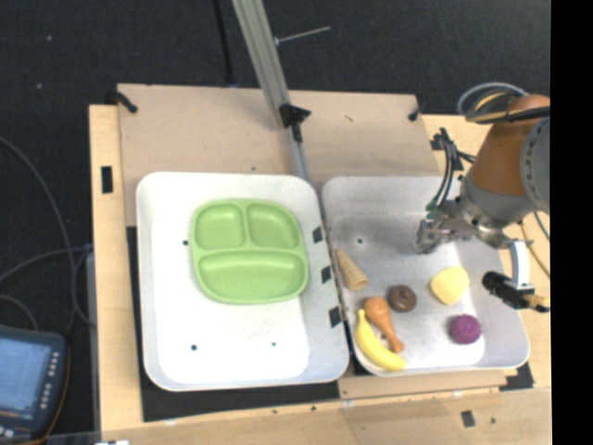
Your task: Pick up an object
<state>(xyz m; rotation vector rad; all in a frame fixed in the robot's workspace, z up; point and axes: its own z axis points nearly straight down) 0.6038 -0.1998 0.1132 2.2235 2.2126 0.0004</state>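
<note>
You had the gripper (427, 240) low in the right bin (371, 197), right of frame centre; can't tell its state. Nearest object was the yellow lump (448, 285), just below-right. You needed to centre over it before descending.

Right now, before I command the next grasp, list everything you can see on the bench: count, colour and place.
Left bin: 1, white, left half of bench.
Right bin: 1, white, beside the left bin.
Divided plate: 1, green, three compartments, in the left bin.
Banana: 1, yellow, right bin's near-left corner.
Drumstick: 1, orange-brown, touching the banana.
Cone: 1, tan, by the right bin's left wall.
Doughnut: 1, dark brown, right bin's middle.
Yellow lump: 1, yellow, right of the doughnut.
Purple ball: 1, purple, near-right of the right bin.
Arm: 1, grey with orange band, from the right.
Gripper: 1, dark, low over the right bin, nothing visibly held.
</note>
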